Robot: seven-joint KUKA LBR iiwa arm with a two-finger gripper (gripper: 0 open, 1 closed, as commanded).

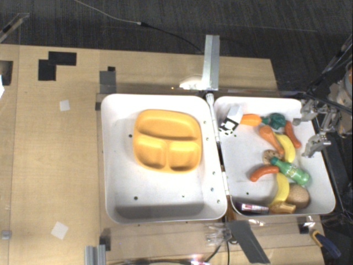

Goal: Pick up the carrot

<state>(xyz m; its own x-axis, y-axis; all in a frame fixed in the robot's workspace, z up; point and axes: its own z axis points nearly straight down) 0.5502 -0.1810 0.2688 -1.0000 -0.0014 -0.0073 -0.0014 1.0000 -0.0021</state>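
Two shallow white bins sit side by side on the wooden bench [49, 164]. The left bin [118, 197] holds a yellow divided tray [167, 139], lying flat in its upper middle part, with three compartments visible.

The right bin [242, 164] holds a cluster of toy foods toward its right half. The carrot [293, 134] is a small orange piece with a tapered end, lying at a slant in the upper right part of this bin, just right of the top end of the banana [285, 148] and just below a dark green leafy item [274, 120]. Left of that green item lies a small orange wedge [251, 120]. An orange-brown piece [269, 135] lies just left of the banana's upper end. A green bottle [291, 171] lies across the banana's middle, and a reddish sausage-shaped piece [263, 173] lies to its left. A brown potato-like lump [298, 195] rests at the bin's lower right, and a marker pen [255, 207] lies along the bottom wall. A black and white tag [229, 125] sits near the top left corner.

The gripper [320, 128] hangs at the right edge of the right bin, near the carrot but apart from it. Its jaws are empty; how wide they stand cannot be told from this view.
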